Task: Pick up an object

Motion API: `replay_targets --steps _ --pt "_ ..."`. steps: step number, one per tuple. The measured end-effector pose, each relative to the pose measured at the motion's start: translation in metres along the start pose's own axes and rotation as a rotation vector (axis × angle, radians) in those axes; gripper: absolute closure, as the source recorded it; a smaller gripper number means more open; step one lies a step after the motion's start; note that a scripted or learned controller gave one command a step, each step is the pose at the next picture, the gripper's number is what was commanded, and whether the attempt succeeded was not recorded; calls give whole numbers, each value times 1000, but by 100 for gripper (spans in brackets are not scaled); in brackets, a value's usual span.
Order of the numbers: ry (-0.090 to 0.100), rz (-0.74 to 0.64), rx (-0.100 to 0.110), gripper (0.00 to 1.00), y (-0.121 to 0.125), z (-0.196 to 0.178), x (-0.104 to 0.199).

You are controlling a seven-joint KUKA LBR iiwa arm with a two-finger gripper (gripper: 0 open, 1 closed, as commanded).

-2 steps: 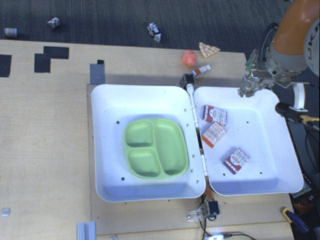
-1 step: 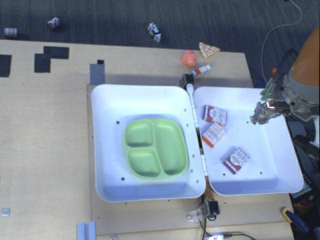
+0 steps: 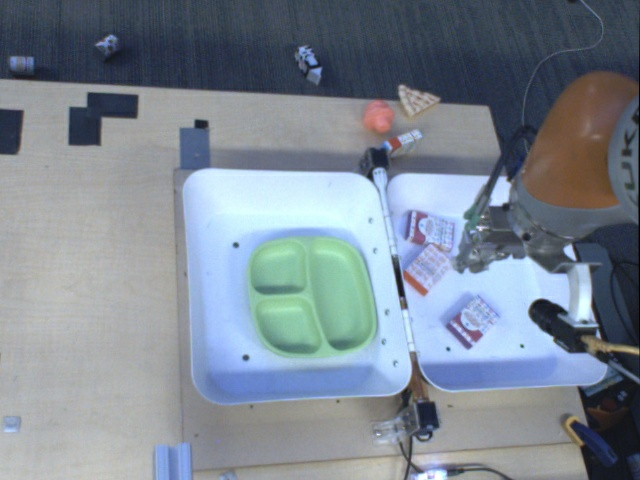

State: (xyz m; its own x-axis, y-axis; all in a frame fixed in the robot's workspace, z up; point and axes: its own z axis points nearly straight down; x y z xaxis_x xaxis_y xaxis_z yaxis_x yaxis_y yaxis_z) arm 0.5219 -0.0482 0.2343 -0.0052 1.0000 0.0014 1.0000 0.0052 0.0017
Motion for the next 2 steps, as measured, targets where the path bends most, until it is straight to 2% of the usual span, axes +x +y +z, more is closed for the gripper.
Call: replay_targets --steps 1,2 --pt "-3 6 4 100 23 101 -98" --pt "-4 4 -3 100 33 48 -159"
